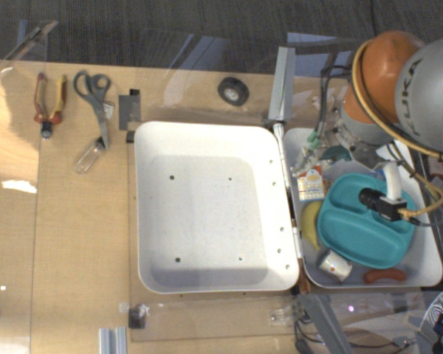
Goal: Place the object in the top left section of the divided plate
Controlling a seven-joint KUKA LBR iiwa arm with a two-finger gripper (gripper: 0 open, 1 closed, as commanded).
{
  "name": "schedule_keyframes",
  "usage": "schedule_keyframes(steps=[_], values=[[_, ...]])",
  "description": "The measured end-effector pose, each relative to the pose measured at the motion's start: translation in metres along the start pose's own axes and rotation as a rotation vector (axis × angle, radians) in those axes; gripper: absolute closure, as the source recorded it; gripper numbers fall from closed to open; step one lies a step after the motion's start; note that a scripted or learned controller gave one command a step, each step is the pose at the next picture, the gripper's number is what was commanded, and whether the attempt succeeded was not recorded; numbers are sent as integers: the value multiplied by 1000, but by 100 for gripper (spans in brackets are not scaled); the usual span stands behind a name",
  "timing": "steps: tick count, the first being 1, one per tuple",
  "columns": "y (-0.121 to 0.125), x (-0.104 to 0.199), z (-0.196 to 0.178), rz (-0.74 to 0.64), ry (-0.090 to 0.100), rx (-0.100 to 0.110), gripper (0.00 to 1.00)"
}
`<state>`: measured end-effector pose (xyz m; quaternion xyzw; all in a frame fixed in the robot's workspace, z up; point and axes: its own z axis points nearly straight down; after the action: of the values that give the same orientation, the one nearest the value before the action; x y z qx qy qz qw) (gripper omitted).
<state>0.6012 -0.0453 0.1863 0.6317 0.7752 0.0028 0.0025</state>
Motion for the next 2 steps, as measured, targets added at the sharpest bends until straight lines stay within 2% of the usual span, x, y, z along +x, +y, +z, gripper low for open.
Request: schedule_keyframes(steps=[1,2], values=[[17,61,-41,-61,0,0,100],[-14,155,-56,-103,1,1,100]])
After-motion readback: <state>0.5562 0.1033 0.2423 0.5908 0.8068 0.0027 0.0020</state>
